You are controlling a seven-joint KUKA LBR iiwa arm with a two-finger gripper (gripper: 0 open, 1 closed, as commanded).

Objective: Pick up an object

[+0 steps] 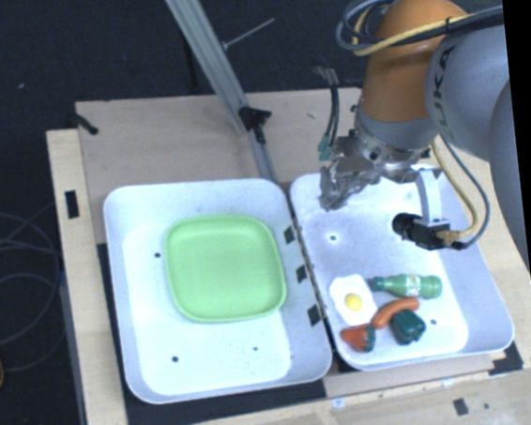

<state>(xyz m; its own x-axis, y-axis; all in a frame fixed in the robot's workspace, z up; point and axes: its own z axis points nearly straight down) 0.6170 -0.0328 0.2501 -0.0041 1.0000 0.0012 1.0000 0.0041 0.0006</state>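
1. Overhead, the arm [438,57] reaches in from the counter's [171,122] right edge, its gripper [338,188] hanging low over the right bin's [485,325] far left corner; whether it is parted or closed, I cannot tell.
2. Right bin, near edge: one fried egg [352,300], one green bottle [407,285], one sausage [395,311], one red piece [359,338], one dark green piece [408,328].
3. Left bin [149,361]: one green plate [225,267].

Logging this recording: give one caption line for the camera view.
Gripper above right bin far corner; toy food clustered at near edge; green plate in left bin.
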